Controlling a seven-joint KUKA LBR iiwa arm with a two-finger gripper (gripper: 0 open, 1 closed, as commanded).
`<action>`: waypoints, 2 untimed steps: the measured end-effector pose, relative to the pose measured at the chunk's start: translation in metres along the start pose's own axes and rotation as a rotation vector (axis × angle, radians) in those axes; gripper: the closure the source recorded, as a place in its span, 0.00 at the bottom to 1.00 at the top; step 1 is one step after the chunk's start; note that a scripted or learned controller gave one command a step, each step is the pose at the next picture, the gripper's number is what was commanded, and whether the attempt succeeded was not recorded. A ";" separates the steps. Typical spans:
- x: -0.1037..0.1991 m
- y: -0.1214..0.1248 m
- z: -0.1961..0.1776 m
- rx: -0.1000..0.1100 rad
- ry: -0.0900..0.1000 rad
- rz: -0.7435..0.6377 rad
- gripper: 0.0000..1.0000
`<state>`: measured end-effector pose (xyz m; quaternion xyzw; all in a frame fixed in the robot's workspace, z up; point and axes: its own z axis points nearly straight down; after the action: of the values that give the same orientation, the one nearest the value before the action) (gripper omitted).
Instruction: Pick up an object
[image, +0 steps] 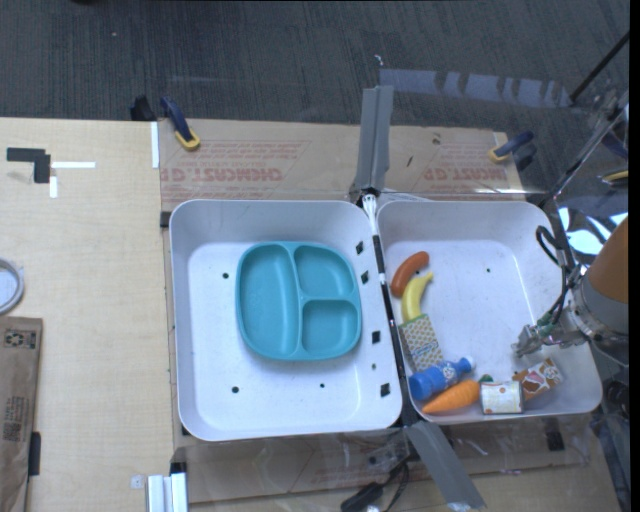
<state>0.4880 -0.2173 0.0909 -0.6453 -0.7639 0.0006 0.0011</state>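
The left bin holds a teal tray with three compartments, lying flat near the middle and well clear of every wall. The right bin holds the small goods, bunched along its left and near sides: an orange sausage and a banana just beside each other by the divider, a patterned packet below them, then a blue bottle touching a carrot, a white can on its side, and a red-and-white piece near the right wall. The gripper hangs low at the right side of this bin, just above that piece; whether its claw is spread or pressed together I cannot tell, since cables and glare blur it, and nothing can be seen between its tips. The nearest candidate is the red-and-white piece, which is probably light, stiff plastic and a bit slick, best pinched across its narrow width. The can would likely roll, so it should be taken across its round sides. The banana and sausage look easy: light, firm and gripped at mid-body. The far half of the right bin gives open room to descend and lift. The near wall and the right wall crowd the can and the piece, so a finger could catch the rim there.
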 end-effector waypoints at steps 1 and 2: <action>0.005 0.002 0.001 -0.001 0.006 -0.006 0.00; 0.003 0.002 -0.009 -0.001 0.002 -0.005 1.00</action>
<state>0.4894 -0.2139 0.0995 -0.6435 -0.7655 -0.0005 0.0016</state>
